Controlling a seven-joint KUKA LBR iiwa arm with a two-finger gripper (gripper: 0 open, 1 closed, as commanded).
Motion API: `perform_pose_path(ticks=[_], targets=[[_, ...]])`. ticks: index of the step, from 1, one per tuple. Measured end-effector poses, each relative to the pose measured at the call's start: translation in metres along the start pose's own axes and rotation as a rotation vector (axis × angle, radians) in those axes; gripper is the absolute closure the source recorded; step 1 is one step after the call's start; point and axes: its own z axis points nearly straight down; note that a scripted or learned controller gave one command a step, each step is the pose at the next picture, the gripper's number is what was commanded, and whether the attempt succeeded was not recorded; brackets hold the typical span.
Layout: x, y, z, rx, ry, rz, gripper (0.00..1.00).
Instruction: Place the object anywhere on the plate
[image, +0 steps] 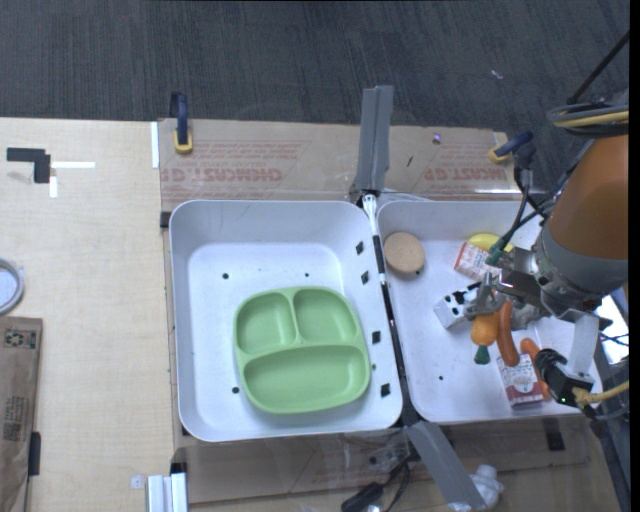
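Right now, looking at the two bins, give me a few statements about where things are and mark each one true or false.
1. The green plate lies in the left bin. True.
2. A round tan disc sits on the plate. False: it lies in the right bin, near its upper left corner.
3. The plate has three compartments. True.
4. The arm reaches over the left bin. False: it is over the right bin, with the pincer above the cluster of objects there.
5. A carrot lies in the right bin. True.
6. The plate already holds an object. False: nothing lies on it.
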Motion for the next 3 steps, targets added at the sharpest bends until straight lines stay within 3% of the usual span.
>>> perform_pose_path(ticks=[1,2,3], targets=[[0.051,0.026,-0.025,0.0,0.0,0.038,1.0],[0.088,0.044,-0.121,-0.001,-0.001,0.076,1.0],[0.164,0.025,-0.129,-0.001,-0.001,-0.04,1.0]])
